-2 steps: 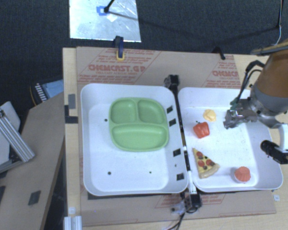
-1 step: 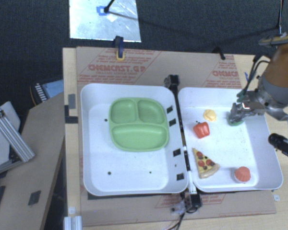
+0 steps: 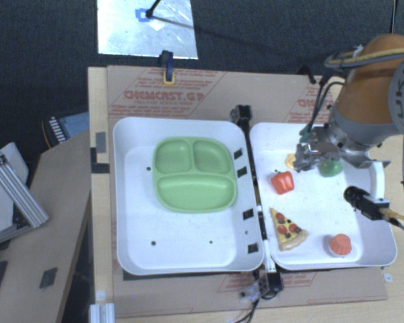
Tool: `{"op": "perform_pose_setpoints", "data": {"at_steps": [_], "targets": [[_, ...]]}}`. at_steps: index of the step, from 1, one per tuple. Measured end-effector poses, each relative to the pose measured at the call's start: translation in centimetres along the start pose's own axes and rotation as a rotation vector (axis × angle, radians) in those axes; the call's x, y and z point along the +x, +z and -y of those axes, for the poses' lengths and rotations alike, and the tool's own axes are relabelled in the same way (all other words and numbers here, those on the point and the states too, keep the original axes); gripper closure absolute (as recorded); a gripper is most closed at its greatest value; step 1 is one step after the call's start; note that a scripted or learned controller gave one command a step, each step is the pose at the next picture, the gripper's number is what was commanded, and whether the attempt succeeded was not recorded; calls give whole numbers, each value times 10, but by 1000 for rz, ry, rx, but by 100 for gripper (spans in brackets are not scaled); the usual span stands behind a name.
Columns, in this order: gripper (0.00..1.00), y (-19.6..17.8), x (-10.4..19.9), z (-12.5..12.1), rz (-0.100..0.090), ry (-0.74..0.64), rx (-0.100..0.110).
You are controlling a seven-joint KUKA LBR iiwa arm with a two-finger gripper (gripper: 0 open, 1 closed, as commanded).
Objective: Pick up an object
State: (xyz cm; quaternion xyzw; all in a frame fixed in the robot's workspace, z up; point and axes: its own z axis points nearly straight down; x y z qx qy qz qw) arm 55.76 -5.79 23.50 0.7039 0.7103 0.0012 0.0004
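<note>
My gripper (image 3: 308, 155) hangs low over the back of the right bin (image 3: 363, 258), above a small yellow object (image 3: 291, 160) that peeks out at its left side. A green round object (image 3: 330, 167) lies just right of the gripper, partly hidden by the wrist. A red pepper-like toy (image 3: 282, 182) sits a little in front and left of the gripper. Nearer the front lie a pizza slice toy (image 3: 287, 228) and a pink-orange round toy (image 3: 339, 245).
The left bin (image 3: 131, 247) holds a green divided plate (image 3: 193, 175). A black divider with clips (image 3: 250, 180) runs between the bins. The arm's grey and orange body (image 3: 374, 93) covers the right bin's back right corner. A black cable fitting (image 3: 365, 203) hangs over the right edge.
</note>
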Motion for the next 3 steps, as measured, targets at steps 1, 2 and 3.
{"op": "perform_pose_setpoints", "data": {"at_steps": [1, 2, 3], "targets": [[100, 9, 47, -3, 0, 0, 1], [100, 17, 106, -2, 0, 2, 1], [100, 5, 157, -2, 0, 1, 1]]}}
